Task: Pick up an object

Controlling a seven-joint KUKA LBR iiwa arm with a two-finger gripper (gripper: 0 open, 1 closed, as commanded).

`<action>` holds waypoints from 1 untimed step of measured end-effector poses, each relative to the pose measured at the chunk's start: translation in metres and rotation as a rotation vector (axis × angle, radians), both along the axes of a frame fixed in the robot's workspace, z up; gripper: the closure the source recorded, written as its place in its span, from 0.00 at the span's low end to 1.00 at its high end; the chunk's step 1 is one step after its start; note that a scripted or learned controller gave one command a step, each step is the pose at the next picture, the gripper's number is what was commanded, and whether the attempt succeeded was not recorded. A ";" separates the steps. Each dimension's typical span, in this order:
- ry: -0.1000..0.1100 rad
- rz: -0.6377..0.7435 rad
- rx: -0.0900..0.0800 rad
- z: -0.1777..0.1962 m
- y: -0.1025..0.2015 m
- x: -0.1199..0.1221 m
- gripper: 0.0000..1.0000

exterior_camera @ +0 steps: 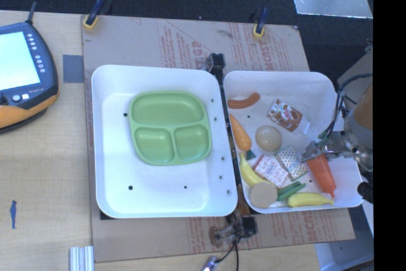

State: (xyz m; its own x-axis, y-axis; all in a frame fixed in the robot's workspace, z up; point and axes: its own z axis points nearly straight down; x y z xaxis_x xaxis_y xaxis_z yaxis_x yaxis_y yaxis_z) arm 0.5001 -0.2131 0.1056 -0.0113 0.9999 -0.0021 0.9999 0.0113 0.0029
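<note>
The right bin [317,82] holds several toy foods: a sausage [244,100], a brown snack packet [284,115], a carrot [239,132], a beige ball [268,138], two checked packets [282,165], a yellow banana [309,200], a green pod [290,190], a round beige disc [262,195] and an orange-red piece [322,176]. My gripper [319,150] hangs low at the bin's right side, just above the top end of the orange-red piece. Whether it touches that piece is unclear. I see nothing held in it.
A green divided plate [170,127] lies in the left bin [108,187]. A teach pendant [22,76] rests on the bench at far left. Clamps [94,14] pin the cardboard sheet at the back. A bracket [217,63] sits between the bins.
</note>
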 end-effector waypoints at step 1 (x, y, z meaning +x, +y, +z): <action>0.005 -0.003 0.001 -0.004 0.068 0.035 1.00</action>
